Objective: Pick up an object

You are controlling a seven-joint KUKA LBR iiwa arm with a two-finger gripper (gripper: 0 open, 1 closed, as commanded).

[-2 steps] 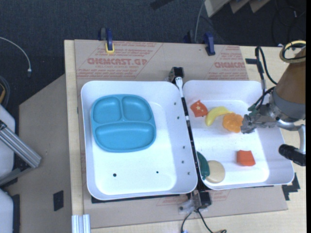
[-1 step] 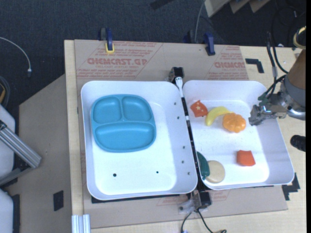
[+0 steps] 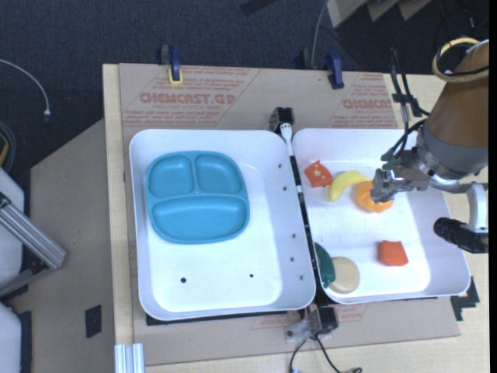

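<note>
Gripper point(image 3: 383, 186) down on orange obj point(image 3: 368, 199) beside yellow banana point(image 3: 345, 183), right bin point(image 3: 435, 282); blue tray point(image 3: 198, 196) in left bin point(image 3: 225, 286).

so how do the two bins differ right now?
Left bin holds a single large item, a blue divided plate; right bin holds several small pieces: a yellow banana-shaped piece, orange-red blocks, and a beige round piece. The arm's tool sits over an orange piece in the right bin; the left bin has no arm over it. Both are shallow, white, with rounded corners.
</note>
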